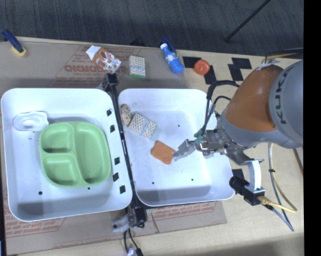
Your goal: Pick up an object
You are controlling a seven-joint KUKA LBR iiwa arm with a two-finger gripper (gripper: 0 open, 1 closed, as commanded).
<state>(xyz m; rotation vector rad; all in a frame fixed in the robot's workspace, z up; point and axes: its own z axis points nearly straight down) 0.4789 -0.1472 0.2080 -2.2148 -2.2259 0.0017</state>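
Right bin (149,191), our landmark: within it we list the gripper (179,151), its jaws' state we cannot tell, tip touching an orange piece (161,152); beyond, a patterned packet (142,125); leftward, a green tray (75,153)

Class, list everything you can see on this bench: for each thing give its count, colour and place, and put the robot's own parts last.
Bins: two, white, side by side on the bench.
Divided tray: one, green, left bin.
Clear lid: one, transparent, left bin's far corner.
Orange piece: one, orange, right bin, at the gripper's tip.
Patterned packet: one, pale, right bin.
Bottle: one, blue, behind the bins.
Small box: one, greenish, behind the bins.
Wrapper: one, orange-white, behind the bins.
Cap: one, orange, behind the bins.
Arm: one, grey with an orange band, right.
Gripper: one, over the right bin.
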